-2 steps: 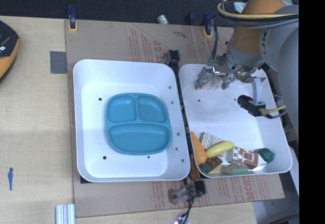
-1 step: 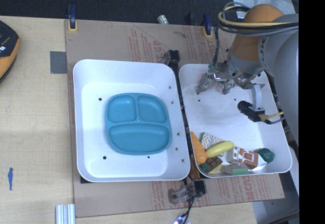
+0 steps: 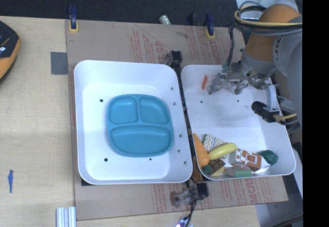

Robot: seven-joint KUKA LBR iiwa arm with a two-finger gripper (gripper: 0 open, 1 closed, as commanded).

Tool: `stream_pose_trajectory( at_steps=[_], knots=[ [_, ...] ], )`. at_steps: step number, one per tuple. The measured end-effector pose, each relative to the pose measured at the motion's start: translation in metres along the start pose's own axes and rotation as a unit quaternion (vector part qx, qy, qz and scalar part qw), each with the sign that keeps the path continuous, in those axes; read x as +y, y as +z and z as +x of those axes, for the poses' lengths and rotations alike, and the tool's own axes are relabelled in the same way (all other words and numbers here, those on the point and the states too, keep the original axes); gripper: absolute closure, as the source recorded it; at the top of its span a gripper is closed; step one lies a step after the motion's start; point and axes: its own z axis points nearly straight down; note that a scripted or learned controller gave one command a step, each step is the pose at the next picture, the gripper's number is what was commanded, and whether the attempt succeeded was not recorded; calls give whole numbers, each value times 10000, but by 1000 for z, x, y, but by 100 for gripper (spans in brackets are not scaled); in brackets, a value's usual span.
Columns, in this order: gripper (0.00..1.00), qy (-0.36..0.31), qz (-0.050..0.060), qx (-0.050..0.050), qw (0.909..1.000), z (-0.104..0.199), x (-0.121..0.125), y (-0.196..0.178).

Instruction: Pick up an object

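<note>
Two white bins sit side by side on your bench (image 3: 41,118). The left bin (image 3: 82,118) has a blue divided plate (image 3: 140,124) lying flat in the middle. The right bin (image 3: 234,112) has all the small stuff bunched along its near edge: an orange carrot (image 3: 200,150), a yellow banana (image 3: 222,150), a green lump (image 3: 269,157) and some other bits. Your end effector (image 3: 226,83) hangs over the far end of the right bin, well apart from that pile. I honestly can't tell how it's set. There's a small red piece (image 3: 204,82) just beside it.
</note>
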Motion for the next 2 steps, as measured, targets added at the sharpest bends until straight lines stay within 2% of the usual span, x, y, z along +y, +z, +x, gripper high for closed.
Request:
stream_pose_trajectory(
  at_steps=[1,2],
  knots=[
    [0,6,-2,-5,10000,-64,0,0],
    [0,-10,-1,2,10000,-63,0,0]
  ],
)
